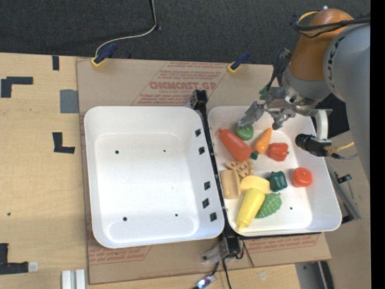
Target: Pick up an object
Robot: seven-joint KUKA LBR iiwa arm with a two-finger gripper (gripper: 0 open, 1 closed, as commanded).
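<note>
The right bin (322, 218) holds several toy foods. A long red-orange piece (234, 144) lies by the divider, with a small green round piece (245, 132) and an orange carrot (262, 140) beside it. Further right are a red pepper (277, 152) and a red tomato (302, 176). Toward the front lie a dark green pepper (277, 180), a yellow corn cob (249, 205), a bumpy green piece (271, 205) and a tan slab (229, 183). My gripper (261, 120) hangs open over the bin's far end, just above the green piece and the carrot, with nothing between its fingers.
The left bin (144, 173) sits beside the right one, joined by a black divider (207, 161). Both rest on a cardboard sheet (174, 83) with two clamps at its far edge. A black cable fitting (313, 143) sticks out at the right bin's right rim.
</note>
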